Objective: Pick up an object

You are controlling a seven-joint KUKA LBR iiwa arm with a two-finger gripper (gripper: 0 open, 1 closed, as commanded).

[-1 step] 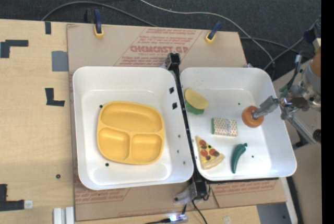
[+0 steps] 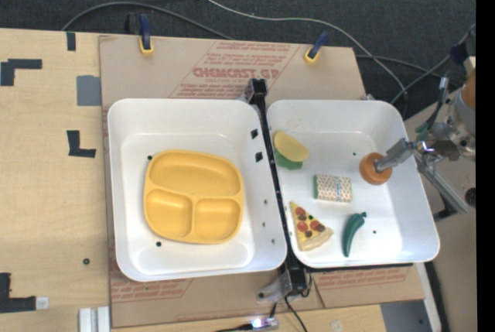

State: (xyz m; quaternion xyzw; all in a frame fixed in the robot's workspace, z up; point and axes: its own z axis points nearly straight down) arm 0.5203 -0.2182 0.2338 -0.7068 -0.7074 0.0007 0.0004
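Camera view: jaws' state impossible to tell, poised by orange disc (image 2: pixel 376 169) at right bin's (image 2: pixel 402 241) right wall; risks wall contact, disc sliding away.

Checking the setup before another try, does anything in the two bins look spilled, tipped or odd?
Nothing stands out. The yellow tray lies flat in the left bin; the pizza slice, green pepper and patterned block lie apart in the right bin.
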